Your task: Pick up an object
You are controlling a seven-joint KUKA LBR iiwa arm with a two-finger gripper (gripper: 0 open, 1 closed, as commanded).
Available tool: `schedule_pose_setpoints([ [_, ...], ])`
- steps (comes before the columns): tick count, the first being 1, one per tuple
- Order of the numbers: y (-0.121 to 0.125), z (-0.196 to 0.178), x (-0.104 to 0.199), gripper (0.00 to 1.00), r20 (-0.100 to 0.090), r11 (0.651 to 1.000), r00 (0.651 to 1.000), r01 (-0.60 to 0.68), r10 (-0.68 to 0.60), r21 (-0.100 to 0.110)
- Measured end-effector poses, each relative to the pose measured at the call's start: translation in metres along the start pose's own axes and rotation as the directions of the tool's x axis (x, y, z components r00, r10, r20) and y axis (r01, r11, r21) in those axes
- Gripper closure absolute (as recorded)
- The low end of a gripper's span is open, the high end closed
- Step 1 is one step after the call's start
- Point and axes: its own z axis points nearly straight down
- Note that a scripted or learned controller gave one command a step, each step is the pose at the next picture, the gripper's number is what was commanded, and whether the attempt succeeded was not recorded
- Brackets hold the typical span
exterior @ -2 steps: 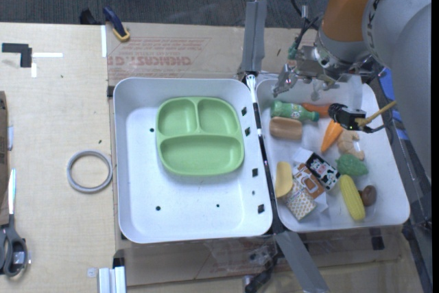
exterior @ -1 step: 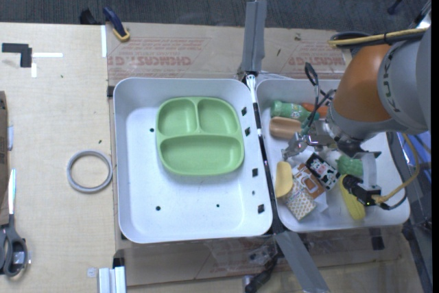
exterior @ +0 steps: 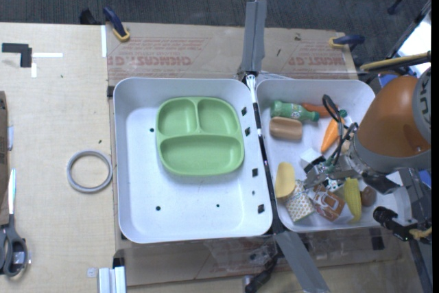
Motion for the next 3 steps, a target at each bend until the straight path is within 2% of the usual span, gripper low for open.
schedule_pose_setpoints([
  [1,-0.008,-0.047,0.022,0.00,0.000,1.000,1.000,-0.031,0.031,-0.001],
  [2,0.017,-0.001,-0.023,0.00,0.000,1.000,1.000,-0.028,0.028,-0.003],
  [3,0.017,-0.010,-0.023,1.00,-0.001,1.000,1.000,-0.031,0.031,-0.003],
])
